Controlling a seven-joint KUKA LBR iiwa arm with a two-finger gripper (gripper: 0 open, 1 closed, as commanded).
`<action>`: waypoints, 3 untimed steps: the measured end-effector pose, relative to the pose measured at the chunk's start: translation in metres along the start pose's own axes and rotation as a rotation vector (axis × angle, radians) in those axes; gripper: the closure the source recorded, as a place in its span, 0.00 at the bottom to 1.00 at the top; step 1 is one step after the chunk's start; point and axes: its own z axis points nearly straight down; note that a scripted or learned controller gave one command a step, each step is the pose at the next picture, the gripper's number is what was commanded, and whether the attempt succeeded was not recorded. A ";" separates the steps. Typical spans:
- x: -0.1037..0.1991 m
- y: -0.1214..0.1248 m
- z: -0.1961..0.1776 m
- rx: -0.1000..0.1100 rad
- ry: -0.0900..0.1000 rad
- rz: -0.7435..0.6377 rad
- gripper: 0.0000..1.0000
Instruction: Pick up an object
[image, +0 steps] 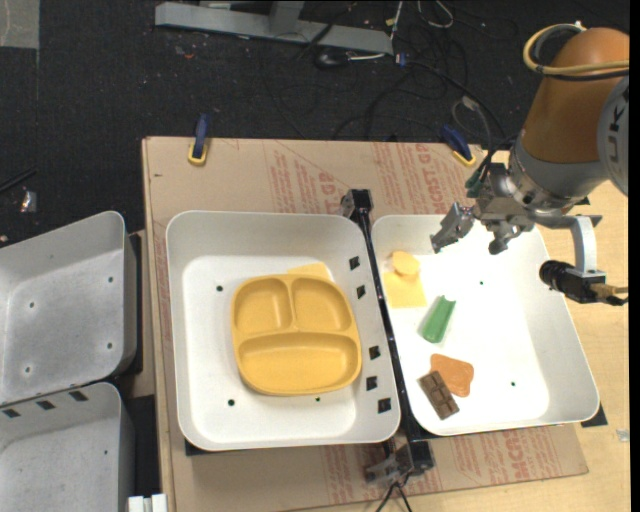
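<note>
1 fixed camera looks down slantwise on 2 bins (200, 240).

Count on inspection: two white bins, left bin (190, 300) and right bin (540, 350). One yellow divided tray (296, 335) in the left. In the right: one yellow block (404, 285), one green block (437, 320), one orange piece (455, 372), one brown bar (438, 394).

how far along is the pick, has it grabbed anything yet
Nothing looks picked yet. The gripper hangs open above the right bin, nothing between its fingers. The green block, yellow piece, orange piece and brown bar lie there. Descending, closing and lifting remain.
</note>
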 end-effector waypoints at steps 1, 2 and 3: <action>0.000 0.002 -0.006 -0.011 -0.001 -0.002 0.00; -0.007 -0.005 0.045 -0.006 -0.001 0.001 0.00; -0.014 -0.001 0.104 -0.006 -0.001 0.001 0.00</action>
